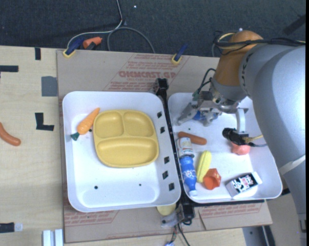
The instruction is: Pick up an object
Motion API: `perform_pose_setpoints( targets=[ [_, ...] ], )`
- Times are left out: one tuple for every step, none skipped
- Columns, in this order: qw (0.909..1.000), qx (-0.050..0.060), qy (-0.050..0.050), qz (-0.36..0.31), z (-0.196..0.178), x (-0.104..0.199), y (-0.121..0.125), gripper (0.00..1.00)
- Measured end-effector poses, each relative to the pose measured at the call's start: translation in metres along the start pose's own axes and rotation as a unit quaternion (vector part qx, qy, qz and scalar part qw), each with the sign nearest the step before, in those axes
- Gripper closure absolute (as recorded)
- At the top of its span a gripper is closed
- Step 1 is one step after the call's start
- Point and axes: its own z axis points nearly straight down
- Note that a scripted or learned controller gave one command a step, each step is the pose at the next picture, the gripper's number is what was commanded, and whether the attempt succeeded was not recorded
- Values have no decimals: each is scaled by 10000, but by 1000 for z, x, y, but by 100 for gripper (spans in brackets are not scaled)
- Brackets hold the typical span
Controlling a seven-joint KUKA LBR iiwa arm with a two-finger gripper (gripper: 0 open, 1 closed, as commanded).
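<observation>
**Claw low over the top of the right bin, nothing clearly in its grip**

The claw (199, 111) sits right of centre in the frame, over the upper part of the right bin (264, 160). Its grey fingers (185, 114) point down and to the left, splayed apart. Something blue shows between them; I cannot tell whether it is an object or part of the claw, so no hold is confirmed. The grey arm (282, 96) with its orange band (231, 68) comes in from the right edge of the frame.

Just below the claw lies a small sausage (191, 137), apart from the fingertips. Below it, along the left wall of the bin, lies a blue and white tube (187, 169). A yellow corn cob (203, 166) lies just to the right of the tube, with a red-orange piece (212, 179) touching its lower end. A black and white carton (243, 184) lies near the lower right corner of the bin. A pink item (240, 148) rests at mid-right, under a black fitting.

The left bin (77, 183) holds a yellow divided plate (126, 138), with a toy carrot (87, 122) just beside the plate's upper left edge.

At the far left of the frame, outside both bins, a second sausage (6, 134) lies on the wooden bench (21, 178).
</observation>
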Motion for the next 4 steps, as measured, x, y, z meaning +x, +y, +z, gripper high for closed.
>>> perform_pose_setpoints(
  targets=[
    [10000,-19,-54,10,-2,2,-1,0],
    [10000,-14,-50,11,0,1,0,0],
    [10000,-17,-60,16,0,2,0,0],
    [10000,-3,0,0,0,-12,0,0]
  ],
)
